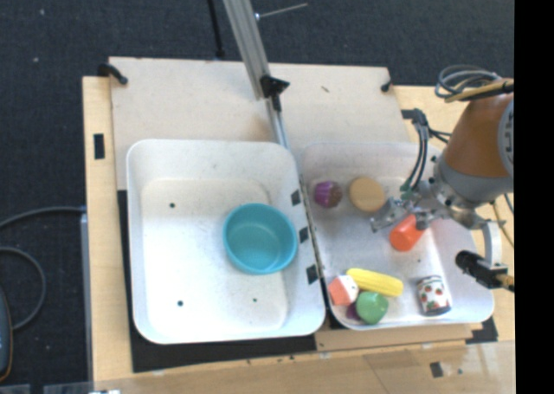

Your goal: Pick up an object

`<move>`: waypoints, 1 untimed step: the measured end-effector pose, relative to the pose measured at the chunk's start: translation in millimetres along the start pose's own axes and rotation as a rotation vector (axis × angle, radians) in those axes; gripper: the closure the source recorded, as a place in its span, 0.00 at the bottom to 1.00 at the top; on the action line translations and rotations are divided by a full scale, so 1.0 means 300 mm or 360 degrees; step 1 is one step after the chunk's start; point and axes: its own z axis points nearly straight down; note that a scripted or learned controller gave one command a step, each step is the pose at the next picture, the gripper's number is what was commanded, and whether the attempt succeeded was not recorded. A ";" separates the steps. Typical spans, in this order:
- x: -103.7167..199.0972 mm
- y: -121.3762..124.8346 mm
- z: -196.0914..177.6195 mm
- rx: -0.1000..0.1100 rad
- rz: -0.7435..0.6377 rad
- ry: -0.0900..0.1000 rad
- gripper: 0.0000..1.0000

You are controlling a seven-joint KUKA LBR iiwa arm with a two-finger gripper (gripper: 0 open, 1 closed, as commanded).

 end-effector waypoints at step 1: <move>0.001 0.007 -0.047 -0.0012 0.0004 0.0002 1.00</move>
